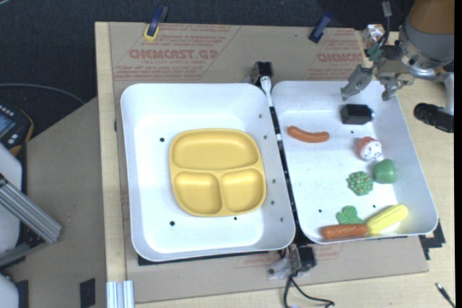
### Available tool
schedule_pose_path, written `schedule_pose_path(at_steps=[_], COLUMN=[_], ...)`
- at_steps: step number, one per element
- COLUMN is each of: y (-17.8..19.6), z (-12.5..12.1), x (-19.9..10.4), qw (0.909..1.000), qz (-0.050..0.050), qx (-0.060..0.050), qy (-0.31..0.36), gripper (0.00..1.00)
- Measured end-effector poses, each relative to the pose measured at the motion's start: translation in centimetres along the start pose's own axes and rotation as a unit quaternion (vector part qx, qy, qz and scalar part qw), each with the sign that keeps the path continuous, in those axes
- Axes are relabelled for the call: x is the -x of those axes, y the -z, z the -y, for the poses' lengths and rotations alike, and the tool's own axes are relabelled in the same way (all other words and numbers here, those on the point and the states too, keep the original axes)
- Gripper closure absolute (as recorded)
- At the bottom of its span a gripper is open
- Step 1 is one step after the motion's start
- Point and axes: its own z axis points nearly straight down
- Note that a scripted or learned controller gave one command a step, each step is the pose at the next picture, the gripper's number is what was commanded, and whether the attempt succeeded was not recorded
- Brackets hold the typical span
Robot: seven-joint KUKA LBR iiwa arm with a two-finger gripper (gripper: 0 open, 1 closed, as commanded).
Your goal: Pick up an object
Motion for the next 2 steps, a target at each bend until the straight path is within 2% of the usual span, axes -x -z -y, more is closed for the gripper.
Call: schedule_pose_path(at_steps=[1,2], y=[0.8,-4.4], z=[-0.3,0.2], x=[0.0,0.9], qw=[1.0,1.0], qz=[0.001,0.001], qx=[0.007,0.004], qy=[0.001,0.0], gripper=[0.0,0.0])
